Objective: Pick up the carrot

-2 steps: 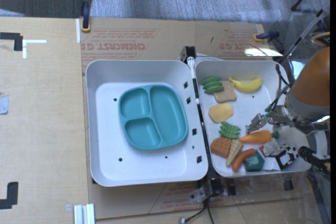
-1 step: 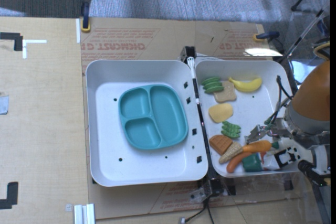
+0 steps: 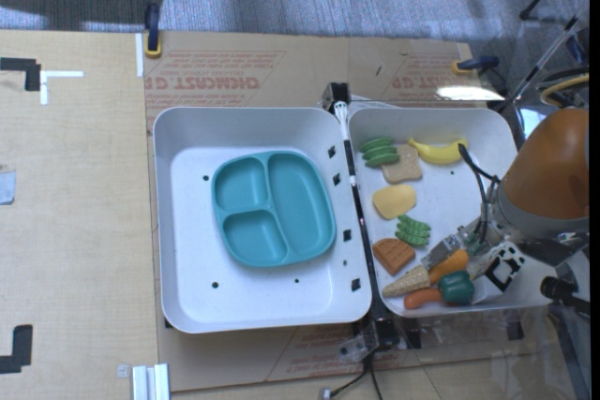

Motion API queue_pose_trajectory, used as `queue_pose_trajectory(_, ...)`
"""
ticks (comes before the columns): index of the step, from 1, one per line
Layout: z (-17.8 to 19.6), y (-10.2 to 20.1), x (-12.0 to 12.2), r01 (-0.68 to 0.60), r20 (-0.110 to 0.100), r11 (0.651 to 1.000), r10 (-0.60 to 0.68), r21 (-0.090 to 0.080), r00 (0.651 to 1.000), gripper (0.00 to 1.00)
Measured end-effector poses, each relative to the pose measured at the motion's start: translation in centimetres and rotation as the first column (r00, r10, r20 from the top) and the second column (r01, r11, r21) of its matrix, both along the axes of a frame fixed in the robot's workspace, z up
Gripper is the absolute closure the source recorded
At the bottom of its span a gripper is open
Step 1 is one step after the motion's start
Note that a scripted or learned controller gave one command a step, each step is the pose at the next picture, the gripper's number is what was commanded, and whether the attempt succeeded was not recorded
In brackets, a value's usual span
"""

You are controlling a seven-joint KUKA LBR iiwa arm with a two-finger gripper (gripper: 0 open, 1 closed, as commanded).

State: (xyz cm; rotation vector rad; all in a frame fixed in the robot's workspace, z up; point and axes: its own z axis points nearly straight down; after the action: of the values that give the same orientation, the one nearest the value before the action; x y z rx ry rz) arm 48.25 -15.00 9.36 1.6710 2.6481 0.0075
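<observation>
The carrot (image 3: 452,264), a short orange piece, lies near the front of the right bin (image 3: 497,131) with a green piece (image 3: 458,289) touching its near end. My gripper (image 3: 459,255) is down in that bin, right at the carrot, with its metal tip against the carrot's upper side. The arm's orange band (image 3: 558,169) hangs over the bin's right side and hides what lies beneath it. I cannot see whether the carrot is gripped.
Crowded round the carrot are a cone (image 3: 405,281), a red-orange piece (image 3: 422,298) and a brown wedge (image 3: 394,253). Farther back lie green pods (image 3: 412,229), a yellow slice (image 3: 395,200), bread (image 3: 403,167), a banana (image 3: 437,150) and beans (image 3: 379,149). The left bin (image 3: 178,248) holds a teal divided plate (image 3: 274,208).
</observation>
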Motion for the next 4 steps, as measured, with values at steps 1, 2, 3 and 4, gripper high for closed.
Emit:
queue_pose_trajectory(1, 1.0, -0.1, 0.4, 0.008, 0.011, 1.0, -0.008, -0.003, 1.0, 1.0)
queue_pose_trajectory(2, 9.8, 8.5, 4.0, 0.171, -0.008, 0.985, -0.171, 0.001, 0.985, 1.0)
queue_pose_trajectory(3, 9.8, 8.5, 4.0, 0.17, -0.008, 0.985, -0.17, 0.0, 0.985, 0.0)
queue_pose_trajectory(4, 7.1, 1.1, 0.2, 0.07, -0.009, 0.998, -0.07, 0.0, 0.998, 0.0)
